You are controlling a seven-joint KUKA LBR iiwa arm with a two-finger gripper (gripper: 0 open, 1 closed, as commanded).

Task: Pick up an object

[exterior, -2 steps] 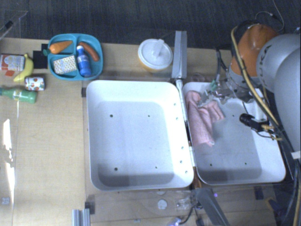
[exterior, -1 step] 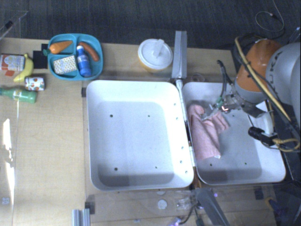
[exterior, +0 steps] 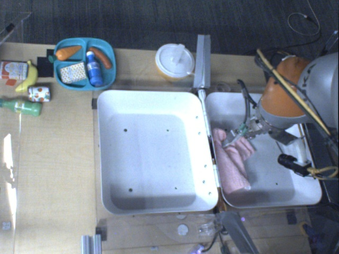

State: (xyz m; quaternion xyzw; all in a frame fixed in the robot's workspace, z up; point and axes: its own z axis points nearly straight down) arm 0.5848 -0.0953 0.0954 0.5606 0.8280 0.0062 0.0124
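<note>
A pink folded cloth lies along the left side of the right bin. My gripper reaches in from the right and sits low over the cloth's upper end, with its fingertips at or touching the fabric. The grey arm with its orange band slants across the bin's upper right.
The left bin stands beside the right one, parted by a metal divider. Behind them are a white lidded cup and a blue tray of toy food. Small toys lie at the far left. Cables hang at the right.
</note>
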